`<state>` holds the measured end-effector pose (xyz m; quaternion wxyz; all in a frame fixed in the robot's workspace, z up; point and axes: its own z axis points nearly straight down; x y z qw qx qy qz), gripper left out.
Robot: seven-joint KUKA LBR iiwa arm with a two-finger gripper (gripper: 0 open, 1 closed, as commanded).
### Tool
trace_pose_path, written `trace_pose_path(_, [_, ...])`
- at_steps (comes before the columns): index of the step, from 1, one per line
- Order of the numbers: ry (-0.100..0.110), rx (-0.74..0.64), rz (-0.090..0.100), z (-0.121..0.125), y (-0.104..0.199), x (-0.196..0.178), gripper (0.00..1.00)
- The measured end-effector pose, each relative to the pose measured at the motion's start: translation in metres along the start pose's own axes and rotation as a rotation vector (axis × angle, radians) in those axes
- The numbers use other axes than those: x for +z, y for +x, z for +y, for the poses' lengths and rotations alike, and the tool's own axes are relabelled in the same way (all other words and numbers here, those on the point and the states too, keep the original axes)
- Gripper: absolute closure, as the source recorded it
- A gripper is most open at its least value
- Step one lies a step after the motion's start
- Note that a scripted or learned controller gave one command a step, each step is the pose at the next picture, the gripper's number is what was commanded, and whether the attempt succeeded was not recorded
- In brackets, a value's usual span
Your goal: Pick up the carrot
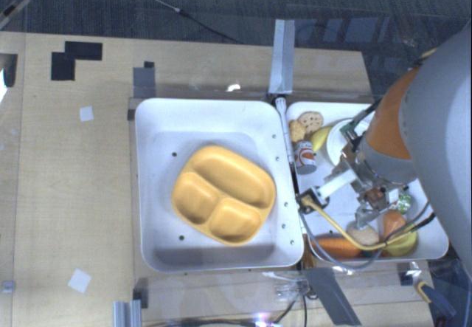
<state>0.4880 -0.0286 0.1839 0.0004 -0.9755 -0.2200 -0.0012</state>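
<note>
Right white bin (439,247), gripper (366,215) low above carrot (338,246), not gripping it

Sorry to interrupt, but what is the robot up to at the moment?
The arm is reaching into the right bin from the right, its gripper low over a pile of toy food. The carrot lies near that bin's front edge, not lifted yet. A yellow sectioned tray sits in the left bin.
</note>
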Motion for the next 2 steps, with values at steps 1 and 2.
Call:
trace_pose_path(1, [-0.004,-0.042,0.009,0.051,-0.021,0.095,0.0])
trace_pose_path(2, [0.0,0.227,0.0,0.059,-0.028,0.066,0.0])
